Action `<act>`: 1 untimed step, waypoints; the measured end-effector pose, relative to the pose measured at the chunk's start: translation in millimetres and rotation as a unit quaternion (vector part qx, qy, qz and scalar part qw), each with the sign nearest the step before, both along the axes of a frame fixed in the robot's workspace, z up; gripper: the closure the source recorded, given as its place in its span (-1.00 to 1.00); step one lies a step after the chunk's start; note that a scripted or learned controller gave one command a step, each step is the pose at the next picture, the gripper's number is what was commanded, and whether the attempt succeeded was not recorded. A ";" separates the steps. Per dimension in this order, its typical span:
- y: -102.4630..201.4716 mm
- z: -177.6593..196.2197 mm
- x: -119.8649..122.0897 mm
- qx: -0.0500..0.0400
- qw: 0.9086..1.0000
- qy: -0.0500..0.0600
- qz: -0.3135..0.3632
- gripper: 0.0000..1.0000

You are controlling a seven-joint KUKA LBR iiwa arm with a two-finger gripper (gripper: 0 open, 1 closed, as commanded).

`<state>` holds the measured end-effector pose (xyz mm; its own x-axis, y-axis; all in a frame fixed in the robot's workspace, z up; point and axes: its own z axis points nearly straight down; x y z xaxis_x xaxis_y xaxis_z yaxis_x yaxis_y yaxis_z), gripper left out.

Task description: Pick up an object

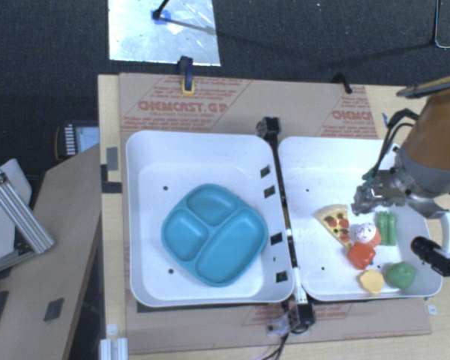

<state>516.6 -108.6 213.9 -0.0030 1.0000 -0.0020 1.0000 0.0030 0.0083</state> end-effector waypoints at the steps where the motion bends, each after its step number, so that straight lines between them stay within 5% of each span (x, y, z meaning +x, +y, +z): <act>1: 2.6 45.5 7.6 0.000 1.000 0.001 0.001 1.00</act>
